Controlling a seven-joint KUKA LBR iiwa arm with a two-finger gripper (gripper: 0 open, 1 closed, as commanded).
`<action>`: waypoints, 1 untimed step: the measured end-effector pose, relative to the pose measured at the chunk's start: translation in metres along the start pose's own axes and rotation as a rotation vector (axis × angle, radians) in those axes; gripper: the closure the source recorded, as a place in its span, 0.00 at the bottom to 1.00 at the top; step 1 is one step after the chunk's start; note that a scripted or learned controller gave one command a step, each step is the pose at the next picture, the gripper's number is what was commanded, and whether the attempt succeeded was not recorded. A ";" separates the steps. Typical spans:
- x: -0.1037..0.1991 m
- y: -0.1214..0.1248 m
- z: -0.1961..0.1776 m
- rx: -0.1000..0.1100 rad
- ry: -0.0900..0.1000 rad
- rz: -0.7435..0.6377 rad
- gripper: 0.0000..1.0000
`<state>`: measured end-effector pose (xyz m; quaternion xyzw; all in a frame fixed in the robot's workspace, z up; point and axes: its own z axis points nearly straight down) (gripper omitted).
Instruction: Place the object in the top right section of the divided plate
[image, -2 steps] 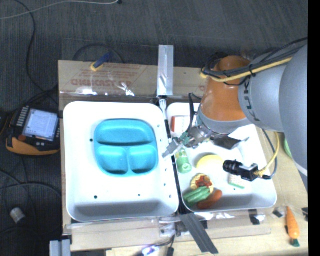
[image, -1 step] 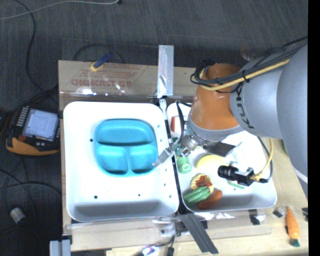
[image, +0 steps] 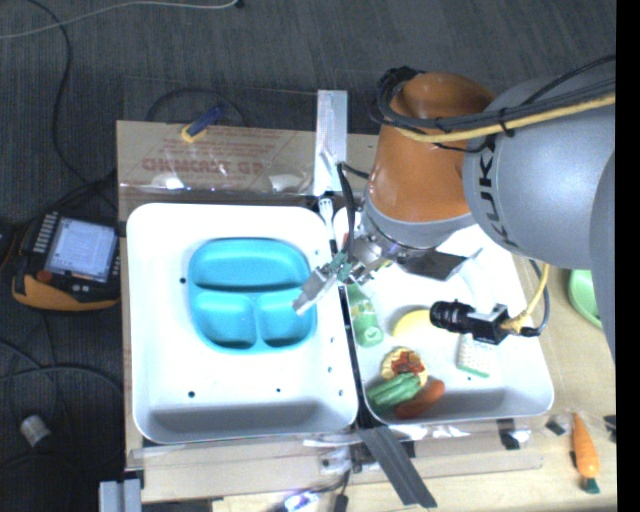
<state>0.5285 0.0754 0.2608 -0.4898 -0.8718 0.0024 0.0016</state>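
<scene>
— Where is your end effector?

— My end effector (image: 312, 292) hangs over the right edge of the blue divided plate (image: 250, 292) in the left bin (image: 160, 400), near its lower right section. Whether it is apart or together, I cannot tell.

— And the objects?

— In the right bin (image: 520, 390): a green bottle (image: 364, 318) by the divider, a yellow piece (image: 410, 322), and a cluster of toy vegetables (image: 405, 385).

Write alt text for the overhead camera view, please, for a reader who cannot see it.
A grey-and-orange robot arm reaches from the right, its gripper over the blue divided plate in the left white bin. The right bin holds toy food.
</scene>
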 end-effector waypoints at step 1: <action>0.000 0.000 0.000 0.000 0.000 0.000 0.00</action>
